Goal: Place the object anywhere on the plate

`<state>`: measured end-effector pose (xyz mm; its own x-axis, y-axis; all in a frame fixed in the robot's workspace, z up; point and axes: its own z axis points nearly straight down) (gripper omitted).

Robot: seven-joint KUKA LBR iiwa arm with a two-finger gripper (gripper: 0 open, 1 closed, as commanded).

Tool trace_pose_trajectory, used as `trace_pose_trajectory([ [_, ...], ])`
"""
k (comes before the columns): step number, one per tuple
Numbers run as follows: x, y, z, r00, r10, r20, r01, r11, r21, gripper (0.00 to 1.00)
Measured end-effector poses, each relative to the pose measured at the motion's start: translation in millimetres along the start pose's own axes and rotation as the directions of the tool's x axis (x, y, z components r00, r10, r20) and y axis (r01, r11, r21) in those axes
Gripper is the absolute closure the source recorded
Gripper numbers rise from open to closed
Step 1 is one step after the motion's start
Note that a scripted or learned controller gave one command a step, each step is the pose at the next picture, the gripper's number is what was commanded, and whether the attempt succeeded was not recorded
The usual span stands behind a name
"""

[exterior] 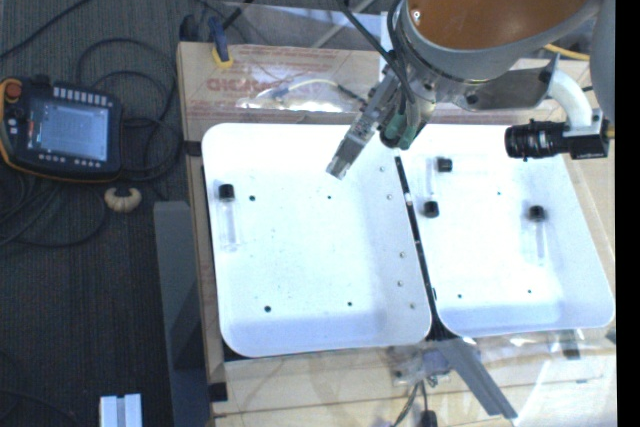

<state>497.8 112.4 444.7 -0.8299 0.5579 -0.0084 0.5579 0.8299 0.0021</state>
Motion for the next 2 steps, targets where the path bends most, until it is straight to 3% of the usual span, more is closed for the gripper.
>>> trace_pose_trajectory([
  [1, 17.2, 35.8, 168.7, 0.979, 0.202, -0.01, -0.202, 0.979, 0.004, 1.0],
  [2, 57.7, 63.9, 286.0, 0.963, 0.27, -0.002, -0.27, 0.963, -0.005, 1.0],
])
